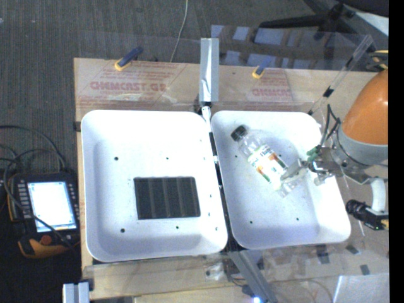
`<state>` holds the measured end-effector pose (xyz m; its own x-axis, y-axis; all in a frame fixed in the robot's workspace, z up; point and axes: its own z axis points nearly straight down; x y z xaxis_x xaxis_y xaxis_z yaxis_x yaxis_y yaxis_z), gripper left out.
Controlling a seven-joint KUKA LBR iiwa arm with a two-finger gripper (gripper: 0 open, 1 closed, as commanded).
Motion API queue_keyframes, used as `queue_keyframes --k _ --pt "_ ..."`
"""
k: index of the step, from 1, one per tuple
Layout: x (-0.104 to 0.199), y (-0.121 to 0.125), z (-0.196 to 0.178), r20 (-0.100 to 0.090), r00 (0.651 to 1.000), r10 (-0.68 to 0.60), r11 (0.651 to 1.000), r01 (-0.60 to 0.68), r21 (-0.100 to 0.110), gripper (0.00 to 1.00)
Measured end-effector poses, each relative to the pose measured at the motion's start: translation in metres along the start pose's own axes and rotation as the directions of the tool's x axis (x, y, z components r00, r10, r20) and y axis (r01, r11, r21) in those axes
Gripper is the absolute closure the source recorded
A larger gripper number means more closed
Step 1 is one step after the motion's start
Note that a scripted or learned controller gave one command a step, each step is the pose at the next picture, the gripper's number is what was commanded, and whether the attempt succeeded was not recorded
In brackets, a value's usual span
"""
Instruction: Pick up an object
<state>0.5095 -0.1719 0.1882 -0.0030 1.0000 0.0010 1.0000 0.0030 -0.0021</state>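
Clear bottle (262, 160), black cap, orange-green label

Clear bottle (259, 157), lying diagonally, right bin (252, 226)

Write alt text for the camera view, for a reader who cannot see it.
A clear plastic bottle with a black cap lies slanted in the right white bin, with the robot's gripper at its lower end. The left white bin holds a dark ribbed rectangular pad. The grey and orange arm reaches in from the right.
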Motion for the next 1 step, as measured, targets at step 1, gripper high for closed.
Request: queue_keyframes --k 1 --pt "0.0139 0.0550 0.0554 -0.001 0.999 0.041 0.999 -0.041 0.000 0.00"
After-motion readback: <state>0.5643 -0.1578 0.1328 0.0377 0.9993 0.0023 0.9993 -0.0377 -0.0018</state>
